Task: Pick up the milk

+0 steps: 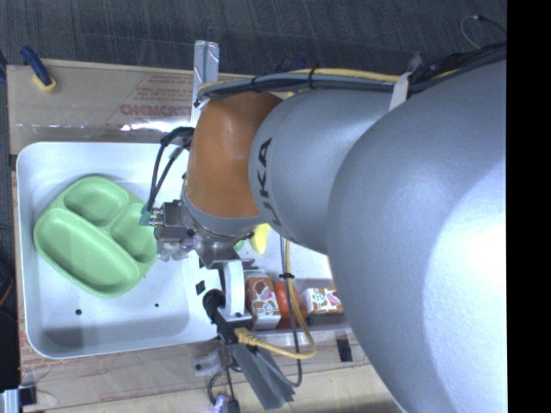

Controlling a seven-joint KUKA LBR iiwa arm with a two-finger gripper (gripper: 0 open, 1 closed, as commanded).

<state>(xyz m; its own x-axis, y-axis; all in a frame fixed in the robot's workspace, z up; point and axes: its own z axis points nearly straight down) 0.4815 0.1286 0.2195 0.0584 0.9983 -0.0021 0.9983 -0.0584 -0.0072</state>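
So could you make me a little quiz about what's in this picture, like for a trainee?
1. True or false: the green tray lies in the left bin.
2. Which color is the band above the arm's wrist? A blue, B orange, C red.
3. Fill in: the carton peeks out from under the ____.

Key: 1 true. 2 B. 3 arm; whether the carton is the milk is too hidden to tell.
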